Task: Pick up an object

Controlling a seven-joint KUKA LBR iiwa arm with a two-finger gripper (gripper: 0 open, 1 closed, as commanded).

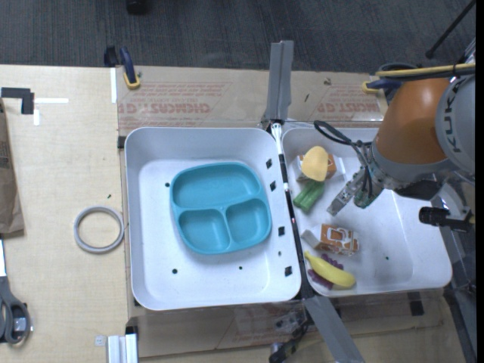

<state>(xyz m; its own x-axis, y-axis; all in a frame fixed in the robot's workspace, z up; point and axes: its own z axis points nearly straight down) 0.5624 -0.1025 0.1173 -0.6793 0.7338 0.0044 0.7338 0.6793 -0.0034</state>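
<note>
Smooth divided blue plastic tray (221, 218)

Bright, even overhead light; soft shadows lie inside the white bins (144, 225), mild glare whitens their floors. Focus is fairly sharp; the dark floor (227, 10) at the top looks grainy.

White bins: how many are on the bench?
2. The left bin holds a blue tray; the right bin holds small items, under the arm.
</note>
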